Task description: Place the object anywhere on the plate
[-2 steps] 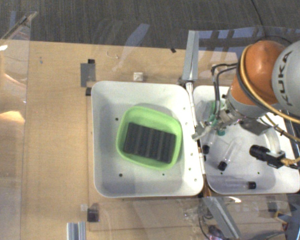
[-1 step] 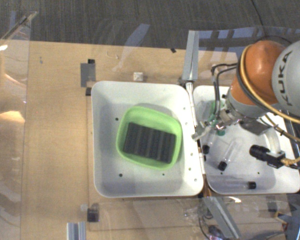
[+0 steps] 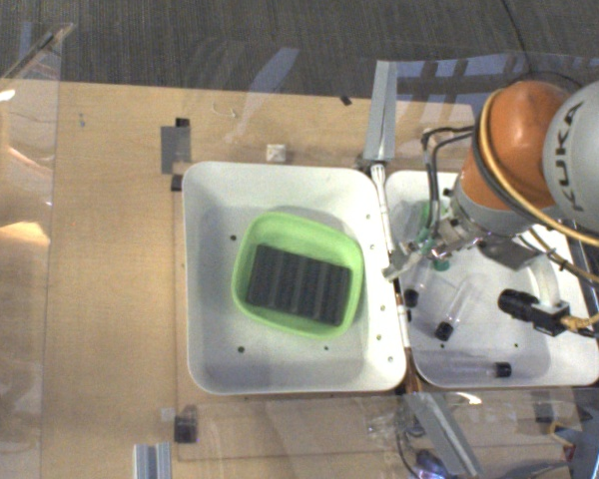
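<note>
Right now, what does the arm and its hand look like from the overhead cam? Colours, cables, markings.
The arm has a light grey shell with black KUKA lettering and a rounded orange band above the wrist. A yellow cable and thinner black ones loop around that band. The hand is small, metallic grey with a bit of green. A black fitting sticks out below.

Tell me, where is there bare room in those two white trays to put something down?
In the left bin, a bare white strip runs around the green plate, widest along the near edge and left side. The right bin is crowded: the arm hangs over its far half, and small dark items scatter its floor.
</note>
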